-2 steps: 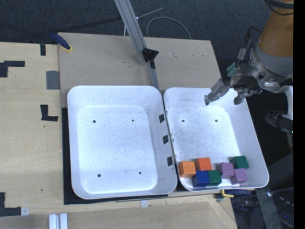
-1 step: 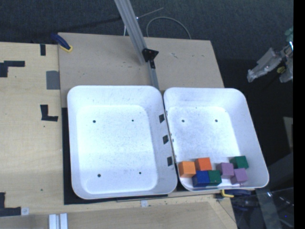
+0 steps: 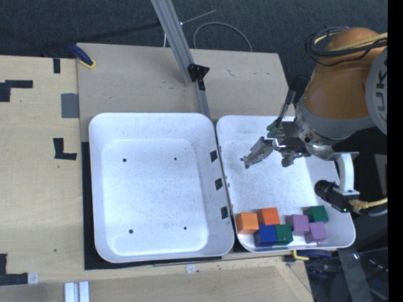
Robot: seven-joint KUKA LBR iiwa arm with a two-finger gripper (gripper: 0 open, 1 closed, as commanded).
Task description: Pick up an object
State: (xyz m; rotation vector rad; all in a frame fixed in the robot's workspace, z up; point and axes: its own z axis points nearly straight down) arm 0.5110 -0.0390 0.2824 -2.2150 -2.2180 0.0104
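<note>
In the right-hand shallow white plastic bin on the tan wooden worktop, a cluster of small coloured blocks sits along the near wall: two orange cubes, a blue cube, two green cubes and two purple cubes, several touching. The gripper hangs above the bin's bare middle, well apart from them, its fingers spread and nothing between them. The blocks look light, rigid and smooth-sided; the outermost purple cube, less hemmed in, probably offers the easiest grasp across opposite flat faces.

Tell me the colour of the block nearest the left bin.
Orange block, seen in the camera view.
</note>
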